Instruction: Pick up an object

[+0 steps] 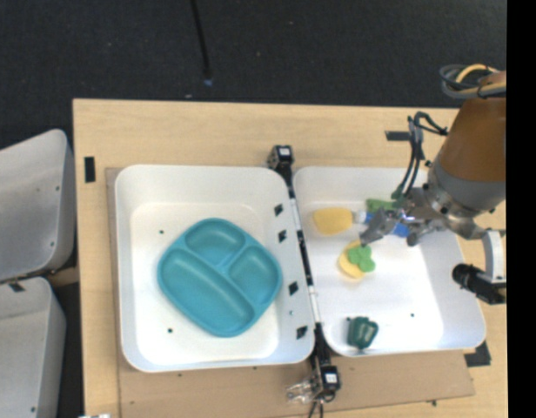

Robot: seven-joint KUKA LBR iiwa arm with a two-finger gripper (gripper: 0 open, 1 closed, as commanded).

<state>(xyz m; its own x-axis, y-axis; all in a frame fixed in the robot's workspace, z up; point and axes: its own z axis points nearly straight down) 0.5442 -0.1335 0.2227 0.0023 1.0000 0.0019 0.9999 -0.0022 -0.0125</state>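
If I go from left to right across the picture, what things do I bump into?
Teal divided plate → yellow piece → dark green cup → gripper → the arm's orange band.

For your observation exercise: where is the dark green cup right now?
In the camera view, the dark green cup lies in the right-hand shallow white bin, near its front edge, below the yellow-and-green toy and beside the divider.
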